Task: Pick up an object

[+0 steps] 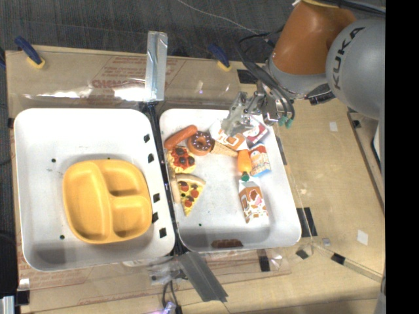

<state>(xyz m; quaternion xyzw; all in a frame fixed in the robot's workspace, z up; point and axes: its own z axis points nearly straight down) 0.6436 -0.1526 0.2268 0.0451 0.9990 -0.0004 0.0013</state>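
Toy food items, right bin [281, 221]: a cluster lay in the bin's upper half. Listed: a hot dog [180, 137] at the upper left; a chocolate doughnut [201, 142] touching its right end; a small square pizza piece [181, 158] just below the hot dog; a pizza slice [189, 192] lower still, tip pointing down; an orange carrot-like piece [243, 161] right of centre; a printed carton [260, 160] just beside it; a second carton [253, 203] lying below, apart from the rest. A red-and-white packet [256, 134] sat near the bin's top right corner.

Gripper [237, 122]: hung over that top corner, above the packet and a pale item beside the doughnut. Whether the fingers stood apart or together could not be told.

Left bin [33, 129]: held one yellow compartment tray [107, 200].
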